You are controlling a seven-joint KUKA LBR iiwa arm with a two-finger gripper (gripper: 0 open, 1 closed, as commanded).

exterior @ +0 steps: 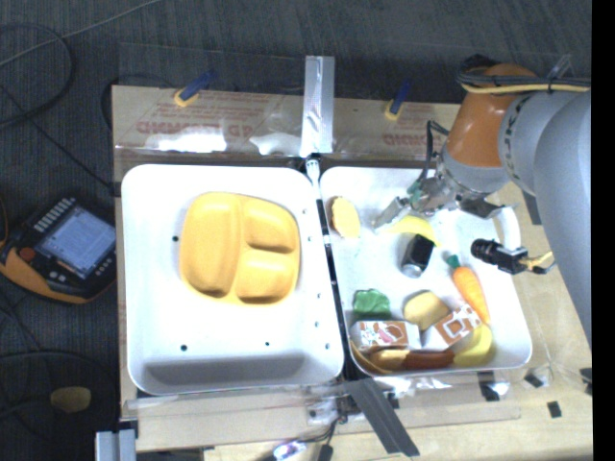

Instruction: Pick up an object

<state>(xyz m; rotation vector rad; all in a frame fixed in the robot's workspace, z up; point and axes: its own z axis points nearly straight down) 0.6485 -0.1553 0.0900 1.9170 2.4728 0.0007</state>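
Yellow tray (238, 248) in left bin (144, 353), end effector (415, 203) above right bin (514, 349)

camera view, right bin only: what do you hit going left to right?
Pale oval piece → green toy → black can → carrot. Gripper hangs over the bin's upper part, above the can. The front-corner pile overlaps too much to order.

The arm (553, 152) comes in from the right of the camera view, a broad grey link filling the upper right corner. Above the wrist sits the orange band (478, 128) (rounded, catching the light), up and to the right of the gripper (420, 198). From there the wrist angles down and leftward. The gripper hangs at the low left end of this chain, its metal parts pointing down and to the left.
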